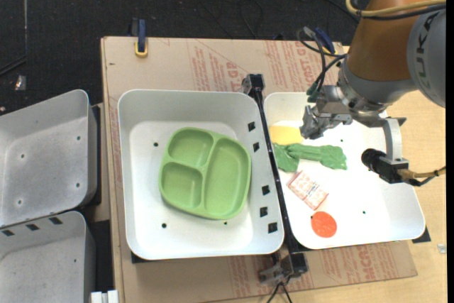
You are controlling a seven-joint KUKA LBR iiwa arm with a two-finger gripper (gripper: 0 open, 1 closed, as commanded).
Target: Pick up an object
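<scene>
Nothing is lifted yet: my gripper [314,125] hangs low over the far left of the right white bin [397,220]. Its target, I judge, is the pale yellow soft block [284,133] just beside it, above the floppy green cloth [312,155].

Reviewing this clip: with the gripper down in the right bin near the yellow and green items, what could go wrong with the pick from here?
1. The gripper sits where the yellow object and the green cloth-like item lie close together, so it may catch both or nudge one aside.
2. The yellow object lies near the right bin's left wall, which may leave little room for the fingers.
3. The green item looks limp and could slip out.
</scene>
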